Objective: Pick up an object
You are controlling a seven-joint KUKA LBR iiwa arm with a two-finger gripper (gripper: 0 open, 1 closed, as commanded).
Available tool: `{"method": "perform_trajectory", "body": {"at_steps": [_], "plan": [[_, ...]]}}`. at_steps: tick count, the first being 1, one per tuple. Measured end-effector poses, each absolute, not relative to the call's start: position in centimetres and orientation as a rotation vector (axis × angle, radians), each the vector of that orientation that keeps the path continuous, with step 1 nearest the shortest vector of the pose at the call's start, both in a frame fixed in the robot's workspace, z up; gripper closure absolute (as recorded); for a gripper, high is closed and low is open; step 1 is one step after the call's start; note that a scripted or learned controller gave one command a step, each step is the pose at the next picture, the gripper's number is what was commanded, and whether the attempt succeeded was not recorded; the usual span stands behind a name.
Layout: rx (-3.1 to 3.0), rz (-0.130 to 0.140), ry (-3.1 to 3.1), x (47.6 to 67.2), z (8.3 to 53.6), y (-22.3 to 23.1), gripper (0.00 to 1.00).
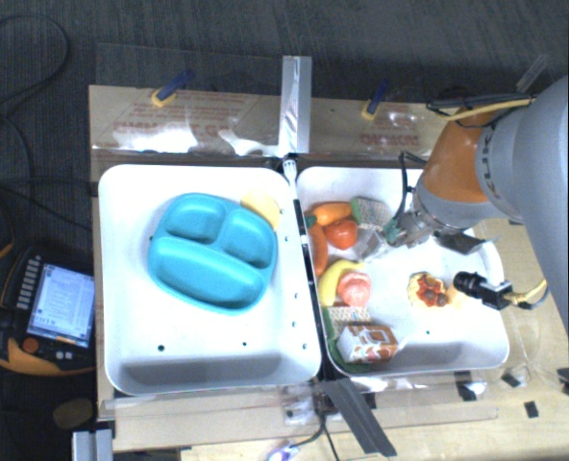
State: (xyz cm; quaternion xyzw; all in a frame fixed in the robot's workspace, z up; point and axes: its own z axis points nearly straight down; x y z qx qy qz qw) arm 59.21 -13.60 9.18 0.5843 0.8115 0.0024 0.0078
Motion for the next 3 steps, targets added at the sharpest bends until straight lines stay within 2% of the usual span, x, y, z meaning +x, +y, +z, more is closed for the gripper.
{"method": "perform_trajectory", "body": {"at_steps": [1, 2, 3], "plan": [[2.069, -0.006, 2.367, 52.0, 18.3, -7.3, 1.0], [2.179, -0.007, 2.263, 48.3, 22.3, -13.4, 1.0], [2.447, -0.009, 1.972, 48.3, 14.2, -19.1, 1.0]]}}
